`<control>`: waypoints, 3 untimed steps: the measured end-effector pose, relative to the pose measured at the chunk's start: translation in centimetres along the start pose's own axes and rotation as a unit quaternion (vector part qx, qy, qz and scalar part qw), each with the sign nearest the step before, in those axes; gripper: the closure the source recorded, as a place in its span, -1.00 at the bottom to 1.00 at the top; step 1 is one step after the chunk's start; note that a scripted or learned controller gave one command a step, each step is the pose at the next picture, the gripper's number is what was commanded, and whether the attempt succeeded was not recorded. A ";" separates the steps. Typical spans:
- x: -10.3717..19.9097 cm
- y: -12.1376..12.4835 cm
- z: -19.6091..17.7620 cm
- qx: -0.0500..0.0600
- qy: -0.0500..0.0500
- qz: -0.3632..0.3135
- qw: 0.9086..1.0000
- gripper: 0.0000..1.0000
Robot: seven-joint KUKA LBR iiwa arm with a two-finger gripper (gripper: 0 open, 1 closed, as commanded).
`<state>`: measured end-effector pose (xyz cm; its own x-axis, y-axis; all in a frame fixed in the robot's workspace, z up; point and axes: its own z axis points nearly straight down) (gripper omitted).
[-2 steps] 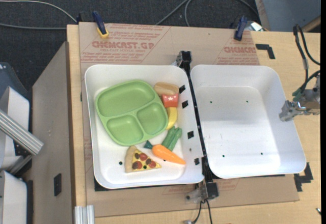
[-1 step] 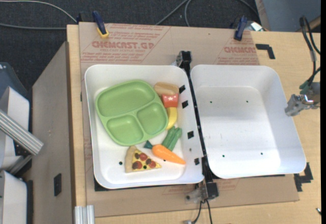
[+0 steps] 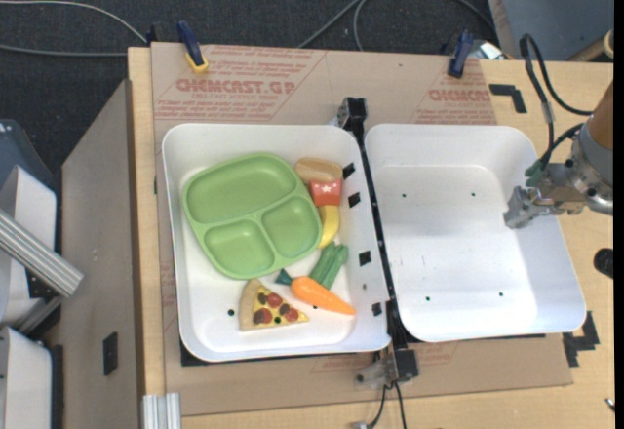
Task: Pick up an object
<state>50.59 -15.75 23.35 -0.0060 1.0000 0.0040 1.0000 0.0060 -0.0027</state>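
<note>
The left bin [image 3: 185,252] holds a green divided plate [image 3: 252,214], a tan bread roll [image 3: 318,169], a red block [image 3: 327,191], a yellow piece [image 3: 331,224], a green vegetable [image 3: 330,264], an orange carrot [image 3: 322,295] and a pizza slice [image 3: 270,307]. My gripper [image 3: 522,208] hangs over the right edge of the right bin [image 3: 458,242], far from all the toys. Nothing shows between its fingers.
Blue and yellow clamps [image 3: 193,47] [image 3: 460,52] pin the cardboard sheet at the back. Black clips [image 3: 353,110] line the divide between the bins. Cables run across the dark floor behind.
</note>
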 end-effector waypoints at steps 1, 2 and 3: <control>5.4 0.7 0.8 0.000 0.000 0.000 1.000 1.00; 10.7 -0.5 0.4 0.000 0.000 0.000 1.000 1.00; 15.6 -0.5 -0.4 -0.002 -0.001 0.000 1.000 1.00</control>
<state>49.98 -0.18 23.79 -0.0069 1.0000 0.0026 1.0000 0.0069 0.0006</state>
